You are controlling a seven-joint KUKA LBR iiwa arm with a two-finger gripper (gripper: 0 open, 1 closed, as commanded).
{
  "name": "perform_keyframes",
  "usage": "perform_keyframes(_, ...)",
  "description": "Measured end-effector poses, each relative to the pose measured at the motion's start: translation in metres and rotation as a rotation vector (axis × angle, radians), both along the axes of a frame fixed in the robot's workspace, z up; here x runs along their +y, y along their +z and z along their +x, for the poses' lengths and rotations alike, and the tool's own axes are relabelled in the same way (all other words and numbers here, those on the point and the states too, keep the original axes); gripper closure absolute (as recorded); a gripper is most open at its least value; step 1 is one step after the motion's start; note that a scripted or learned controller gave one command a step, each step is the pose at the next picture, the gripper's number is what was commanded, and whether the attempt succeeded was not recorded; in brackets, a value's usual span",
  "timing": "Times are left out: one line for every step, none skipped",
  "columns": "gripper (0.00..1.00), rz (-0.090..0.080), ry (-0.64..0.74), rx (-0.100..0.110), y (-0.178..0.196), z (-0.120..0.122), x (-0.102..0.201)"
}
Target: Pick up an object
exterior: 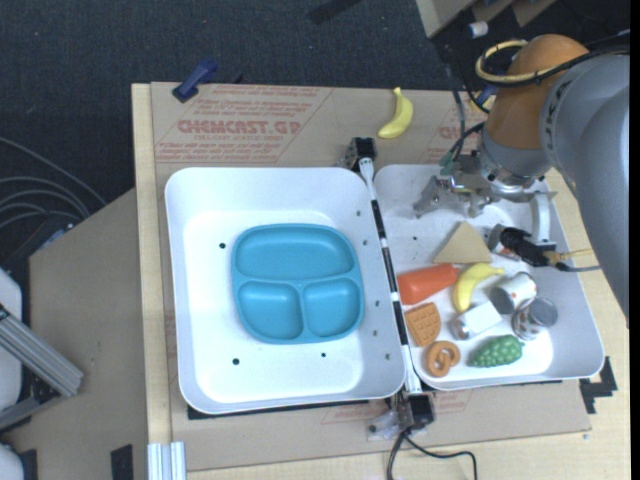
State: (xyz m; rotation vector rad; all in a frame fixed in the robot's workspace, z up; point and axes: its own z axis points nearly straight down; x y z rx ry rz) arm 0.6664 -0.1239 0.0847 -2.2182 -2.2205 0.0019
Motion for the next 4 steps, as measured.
perform_keyframes(0.00,-0.002,-0.002,-0.003,0.000,0.000,-0.011)
perform_keyframes(0.00,-0.002,-0.002,-0.004,0.000,0.000,-0.015)
perform_keyframes(0.00,-0.002,-0.001,-0.004,0.000,0.000,-0.016)
perform_keyframes(0.00,0.000,-0.001,0.000,0.000,-0.010,-0.020)
